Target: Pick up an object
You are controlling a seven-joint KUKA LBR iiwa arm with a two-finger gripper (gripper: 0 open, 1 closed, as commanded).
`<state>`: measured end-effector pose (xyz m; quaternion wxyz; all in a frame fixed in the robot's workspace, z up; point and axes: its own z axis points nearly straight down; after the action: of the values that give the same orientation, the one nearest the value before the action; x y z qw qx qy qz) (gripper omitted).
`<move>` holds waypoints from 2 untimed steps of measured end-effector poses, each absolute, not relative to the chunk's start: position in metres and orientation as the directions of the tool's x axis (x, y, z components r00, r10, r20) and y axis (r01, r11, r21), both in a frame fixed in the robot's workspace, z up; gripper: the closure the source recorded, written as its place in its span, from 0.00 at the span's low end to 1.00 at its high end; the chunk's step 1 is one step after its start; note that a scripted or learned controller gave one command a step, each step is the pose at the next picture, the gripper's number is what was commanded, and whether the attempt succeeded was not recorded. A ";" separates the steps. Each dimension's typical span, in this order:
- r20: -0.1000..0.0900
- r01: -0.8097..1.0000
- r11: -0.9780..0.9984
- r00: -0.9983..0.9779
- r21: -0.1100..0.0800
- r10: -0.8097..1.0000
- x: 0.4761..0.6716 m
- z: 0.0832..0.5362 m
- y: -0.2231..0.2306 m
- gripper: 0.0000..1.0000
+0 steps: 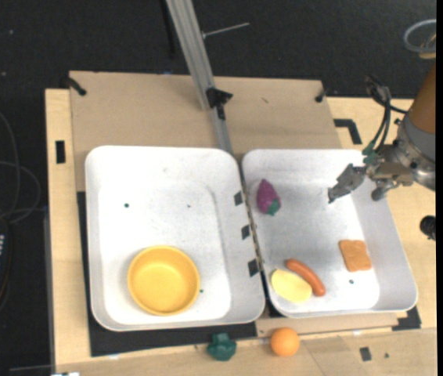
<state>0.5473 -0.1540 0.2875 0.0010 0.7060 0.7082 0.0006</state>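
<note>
A tan worktop is seen carrying two shallow white bins side by side. The left bin holds a yellow bowl near its front edge. The right bin holds four small things: a purple, eggplant-like toy near its left wall, an orange rectangular block toward its right side, a pale yellow piece at the front, and a red-orange sausage laid against the upper right of that piece, touching it. A grey metal rail is seen running down from the top toward the gap between the bins. The arm enters from the right, and the tool is positioned over the upper right part of the right bin, well apart from every object there; nothing is seen between its fingers, though whether they are spread or closed cannot be told. On the worktop in front of the bins, an orange ball and a small dark green item are found near each other
</note>
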 end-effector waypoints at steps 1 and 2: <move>0.000 1.000 0.002 -0.002 0.003 1.000 0.547 0.288 -0.154 0.00; -0.001 1.000 0.000 0.000 -0.004 1.000 0.543 0.226 -0.153 0.00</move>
<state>0.5426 -0.1529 0.2260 -0.0010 0.7071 0.7071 -0.0017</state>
